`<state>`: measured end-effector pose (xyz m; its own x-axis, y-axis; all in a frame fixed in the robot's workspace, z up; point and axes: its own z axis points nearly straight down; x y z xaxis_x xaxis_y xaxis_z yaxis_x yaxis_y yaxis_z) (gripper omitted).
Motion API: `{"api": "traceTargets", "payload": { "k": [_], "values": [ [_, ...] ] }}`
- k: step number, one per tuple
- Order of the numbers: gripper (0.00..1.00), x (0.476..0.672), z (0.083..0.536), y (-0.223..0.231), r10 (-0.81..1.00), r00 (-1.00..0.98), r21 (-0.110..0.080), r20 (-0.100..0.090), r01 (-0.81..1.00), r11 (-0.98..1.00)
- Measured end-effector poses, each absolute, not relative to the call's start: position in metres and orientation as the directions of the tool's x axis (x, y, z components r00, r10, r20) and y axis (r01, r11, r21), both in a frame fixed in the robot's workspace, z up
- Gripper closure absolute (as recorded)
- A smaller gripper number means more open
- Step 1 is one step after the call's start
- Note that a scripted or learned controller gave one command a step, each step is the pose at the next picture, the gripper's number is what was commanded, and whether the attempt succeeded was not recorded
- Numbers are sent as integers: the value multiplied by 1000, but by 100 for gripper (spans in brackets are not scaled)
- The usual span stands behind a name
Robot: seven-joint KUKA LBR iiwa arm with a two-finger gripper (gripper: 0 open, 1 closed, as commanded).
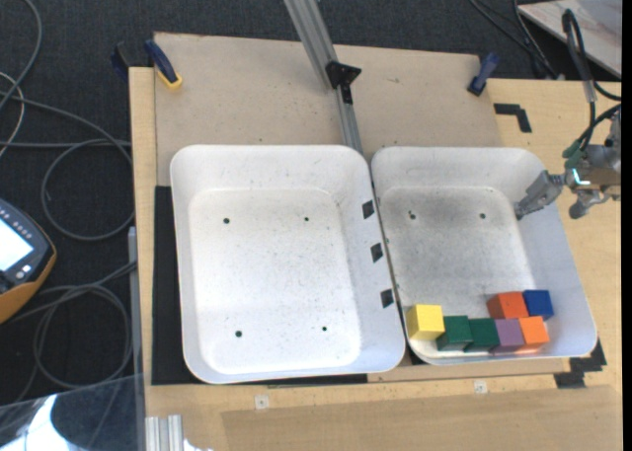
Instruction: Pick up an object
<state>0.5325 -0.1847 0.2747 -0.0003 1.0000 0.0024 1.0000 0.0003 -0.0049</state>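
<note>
The wooden surface (pixel 296 84) fills most of the frame, and on it sit the two white bins side by side. The left bin (pixel 197 242) takes the middle left of the frame; the right bin (pixel 444 232) sits middle right, and that's where all the action will be.

Down in the lower right corner of the right bin, a tight huddle of small coloured blocks. Back row: a red-orange block (pixel 509 303) with a blue block (pixel 538 301) touching on its right. Front row, left to right: yellow block (pixel 427 320), two dark green blocks (pixel 470 332), a purple block (pixel 509 333), an orange block (pixel 533 330). They're packed shoulder to shoulder, pressed against the bin's near wall.

Up at the right edge of the frame, the tool (pixel 553 192) hangs over the bin's upper right rim, well apart from the blocks. How wide it stands I cannot tell from here, and nothing shows in its grip.

My read: these look like light, rigid blocks with flat, faintly smooth faces, so nothing fragile and nothing that squashes. The crowding is the trouble. The yellow block looks the best bet, standing at the left end of the row with its left face free; take it across two opposite flat sides, square on, from above.
</note>
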Motion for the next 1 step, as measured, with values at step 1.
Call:
{"api": "traceTargets", "payload": {
  "k": [1],
  "values": [
    [0, 533, 277, -185, 1000, -1, 0, 1, 1000, 1]
  ]
}}
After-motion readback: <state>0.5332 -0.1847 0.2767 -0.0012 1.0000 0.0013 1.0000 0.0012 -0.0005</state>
